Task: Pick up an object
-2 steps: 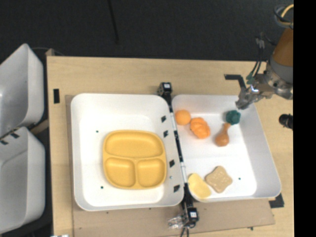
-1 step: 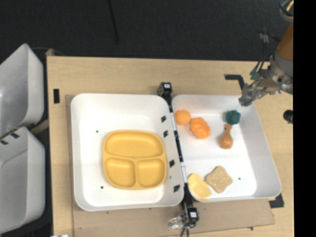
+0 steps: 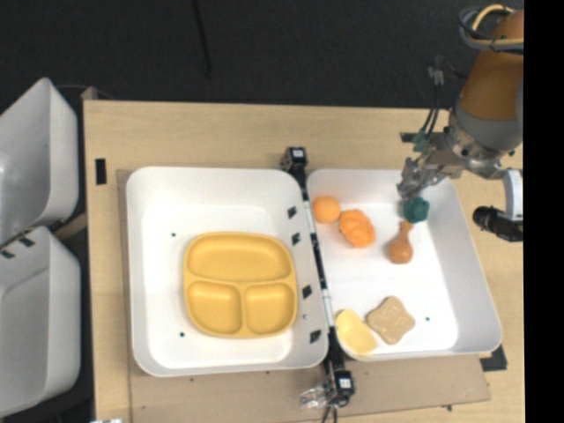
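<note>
Right now, from where I stand:

Teal object (image 3: 416, 208): small and rounded, in the right bin near its far wall, about one o'clock from that bin's middle; it sits directly under the gripper's tips and seems to touch them.

Gripper (image 3: 412, 192): reaching in from the three o'clock side, pointing down onto the teal object; the fingers look drawn close around its top, but I cannot tell whether they truly clamp it or whether it is off the bin floor.

Arm (image 3: 490, 86): grey with an orange band, hanging over the far right corner of the right bin at about two o'clock.

Orange drumstick-shaped toy (image 3: 401, 246): just at six o'clock of the teal object, close to it, narrow end pointing up toward it.

Orange ball (image 3: 327, 209): at ten o'clock in the right bin, near the divider.

Lumpy orange piece (image 3: 357, 227): just beside the ball, on its four o'clock side.

Tan bread-like slice (image 3: 390, 320): at six o'clock in the right bin, near the front wall.

Pale yellow piece (image 3: 355, 333): touching the slice on its eight o'clock side, in the front left corner.

Right bin (image 3: 445, 324): white, shallow, holding all these small things.

Left bin (image 3: 150, 236): white, alongside at nine o'clock.

Yellow divided plate (image 3: 240, 282): in the left bin, slightly toward five o'clock of its middle, three compartments.
</note>
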### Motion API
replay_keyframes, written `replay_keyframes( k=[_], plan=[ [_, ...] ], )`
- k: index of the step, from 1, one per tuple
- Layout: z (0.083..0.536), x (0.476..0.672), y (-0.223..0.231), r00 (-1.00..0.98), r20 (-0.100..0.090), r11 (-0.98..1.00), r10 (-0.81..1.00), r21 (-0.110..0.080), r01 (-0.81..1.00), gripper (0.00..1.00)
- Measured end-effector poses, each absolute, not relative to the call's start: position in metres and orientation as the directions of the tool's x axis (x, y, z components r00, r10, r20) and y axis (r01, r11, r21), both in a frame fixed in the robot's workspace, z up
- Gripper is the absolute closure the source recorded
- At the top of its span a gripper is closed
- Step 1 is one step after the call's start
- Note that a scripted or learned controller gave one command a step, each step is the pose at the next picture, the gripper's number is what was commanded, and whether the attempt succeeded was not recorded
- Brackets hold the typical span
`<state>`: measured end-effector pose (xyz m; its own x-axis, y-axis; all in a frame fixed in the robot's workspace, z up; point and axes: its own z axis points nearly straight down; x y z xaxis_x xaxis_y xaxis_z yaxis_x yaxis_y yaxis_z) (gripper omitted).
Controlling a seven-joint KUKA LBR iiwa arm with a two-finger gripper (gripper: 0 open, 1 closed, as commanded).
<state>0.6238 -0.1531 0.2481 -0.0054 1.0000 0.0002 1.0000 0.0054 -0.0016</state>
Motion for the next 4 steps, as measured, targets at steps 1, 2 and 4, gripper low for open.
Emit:
replay_keyframes(
  k=[1,2,4],
  plan=[
    [0.24,0.612,-0.11,-0.005,0.0,0.005,1.0,-0.002,1.0,1.0],
    [0.25,0.595,-0.063,-0.006,0.001,0.006,1.0,-0.001,1.0,1.0],
    [0.24,0.559,0.038,-0.006,0.0,0.006,1.0,-0.003,1.0,1.0]
  ],
)
